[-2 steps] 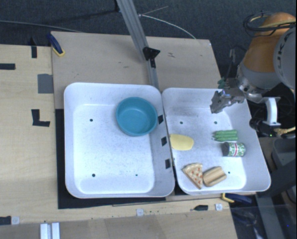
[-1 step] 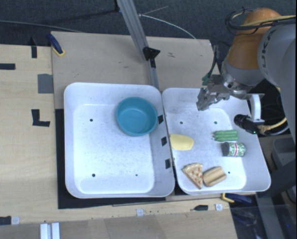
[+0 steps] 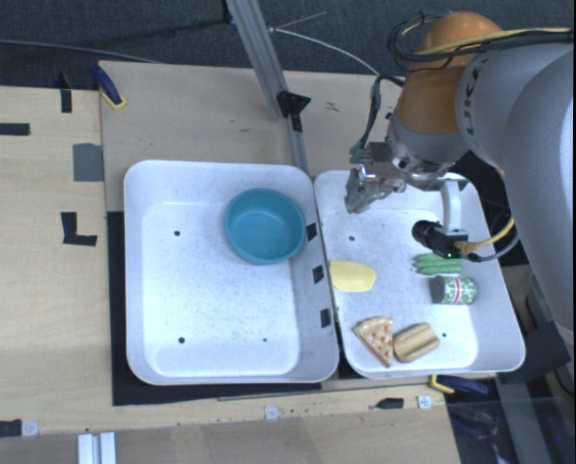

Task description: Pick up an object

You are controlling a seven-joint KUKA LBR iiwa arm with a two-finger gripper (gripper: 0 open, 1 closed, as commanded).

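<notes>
While the tool [image 3: 362,197], grip state unclear, is hovering above the right bin [image 3: 496,348], the yellow lemon-shaped piece [image 3: 352,276] is sitting nearest, wanting a centred, vertical descent.

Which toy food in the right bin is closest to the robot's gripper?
The yellow, lemon-shaped toy. It lies just below the gripper, while the pizza slice and bread roll sit at the bin's bottom edge.

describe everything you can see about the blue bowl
The blue bowl is round, teal-blue and smooth, looking like plastic, with a plain rim and a slightly darker inside. It stands upright, mouth up, with nothing inside it. It sits on the floor of the left bin, in the far right part, close to the wall shared with the right bin. Nothing but the bin floor touches it; the pincer is over the right bin, apart from it.
</notes>
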